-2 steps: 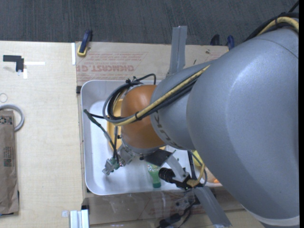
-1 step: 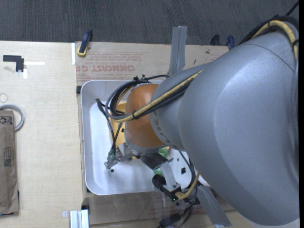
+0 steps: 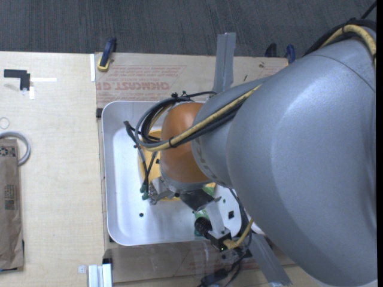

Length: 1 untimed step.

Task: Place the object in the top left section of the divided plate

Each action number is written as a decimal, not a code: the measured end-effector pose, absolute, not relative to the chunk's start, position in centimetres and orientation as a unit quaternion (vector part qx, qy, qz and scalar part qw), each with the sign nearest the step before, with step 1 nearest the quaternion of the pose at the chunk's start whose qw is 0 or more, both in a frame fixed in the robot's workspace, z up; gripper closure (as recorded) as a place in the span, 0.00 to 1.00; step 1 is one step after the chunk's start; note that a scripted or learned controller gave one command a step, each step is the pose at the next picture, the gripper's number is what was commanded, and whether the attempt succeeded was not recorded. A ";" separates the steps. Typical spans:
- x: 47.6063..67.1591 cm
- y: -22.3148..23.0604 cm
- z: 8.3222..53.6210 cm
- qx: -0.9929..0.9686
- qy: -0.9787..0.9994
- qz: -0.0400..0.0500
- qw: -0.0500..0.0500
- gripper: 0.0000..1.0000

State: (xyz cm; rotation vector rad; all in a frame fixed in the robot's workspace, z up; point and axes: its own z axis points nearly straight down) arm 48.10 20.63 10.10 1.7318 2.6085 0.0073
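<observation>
**Arm body over the bin, jaws out of my sight**

From my feed, the biggest thing by far is the smooth grey metal arm (image 3: 299, 154), a fat rounded casing that swells across the right half of the view. Its glossy orange wrist band (image 3: 179, 145) curves like a dome over the middle of the bin, with a yellow sheathed cable (image 3: 233, 109) and thin black wires looped around it.

Under the arm sits the shallow white bin (image 3: 119, 178), matte plastic with rounded corners and a low rim; its bare left floor shows one small dark speck. The bin rests on a flat brown cardboard sheet (image 3: 143, 76) printed with red lettering, and that lies on the pale wood-grain worktop (image 3: 54, 130).

At the left edge of the worktop I see a crumpled brown paper bag (image 3: 11, 202) with a grey curved handle above it.

A sliver of yellow plate (image 3: 145, 166) peeks out beneath the orange band, touching nothing I can make out. The wrist hardware below it is a jumble of white bracket and green connector. I cannot tell how the jaws stand, and I cannot tell where the object is.
</observation>
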 end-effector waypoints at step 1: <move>47.8 20.9 15.4 0.445 0.896 -0.002 0.000 1.00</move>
